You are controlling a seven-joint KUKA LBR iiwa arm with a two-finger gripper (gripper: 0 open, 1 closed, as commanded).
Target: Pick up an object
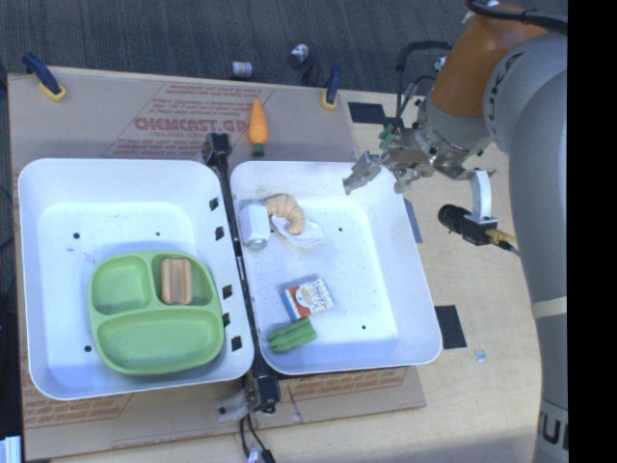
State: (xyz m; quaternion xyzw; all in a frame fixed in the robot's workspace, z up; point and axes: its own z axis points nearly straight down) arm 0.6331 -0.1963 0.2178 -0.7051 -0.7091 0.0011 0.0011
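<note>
My gripper (379, 175) hangs over the far right rim of the right bin (410, 287), open, with nothing between its fingers. Inside that bin a tan croissant (286, 212) lies on a scrap of white wrapping near the far left corner. A small white cylinder (254, 226) sits right beside it. Nearer the front lie a small red, white and blue carton (309, 298) and a green pod-shaped toy (292, 336). All of these sit to the left of and below the gripper, apart from it.
The left bin (58, 201) holds a green divided plate (154, 340) with a brown bun-like piece (175, 280) in one compartment. An orange carrot toy (257, 123) lies on the cardboard behind the bins. Blue clamps (331, 85) grip the board's far edge.
</note>
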